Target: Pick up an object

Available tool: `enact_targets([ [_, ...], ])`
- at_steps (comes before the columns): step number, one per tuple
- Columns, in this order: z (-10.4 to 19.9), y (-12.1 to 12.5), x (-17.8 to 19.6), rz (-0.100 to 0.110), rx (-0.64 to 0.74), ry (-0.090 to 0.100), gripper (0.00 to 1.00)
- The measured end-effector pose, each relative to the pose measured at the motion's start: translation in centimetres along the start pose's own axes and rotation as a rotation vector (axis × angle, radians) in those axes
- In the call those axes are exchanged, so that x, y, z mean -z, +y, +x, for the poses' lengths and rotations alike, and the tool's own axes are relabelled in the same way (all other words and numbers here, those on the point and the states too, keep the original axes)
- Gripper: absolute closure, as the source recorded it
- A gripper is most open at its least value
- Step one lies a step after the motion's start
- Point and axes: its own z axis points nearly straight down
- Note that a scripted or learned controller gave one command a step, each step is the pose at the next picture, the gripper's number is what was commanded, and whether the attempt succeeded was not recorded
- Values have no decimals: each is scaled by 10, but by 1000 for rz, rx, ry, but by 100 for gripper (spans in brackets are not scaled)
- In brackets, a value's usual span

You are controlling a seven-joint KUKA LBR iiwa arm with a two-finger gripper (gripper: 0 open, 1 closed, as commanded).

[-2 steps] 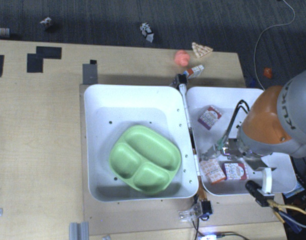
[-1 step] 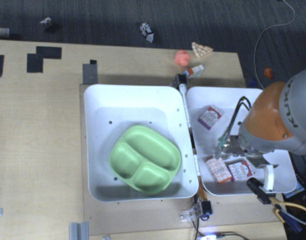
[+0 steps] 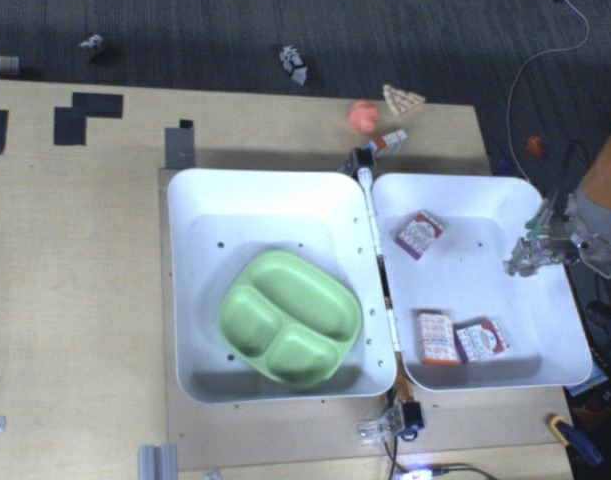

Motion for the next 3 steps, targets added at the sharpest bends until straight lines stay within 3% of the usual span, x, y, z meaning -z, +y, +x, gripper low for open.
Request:
enact_targets([
  [1, 1, 0, -1, 2, 2, 2, 0],
  [2, 87, -43, -80, -2, 2, 3, 0],
  [3, 87, -40, -68, -8, 4, 1, 100],
])
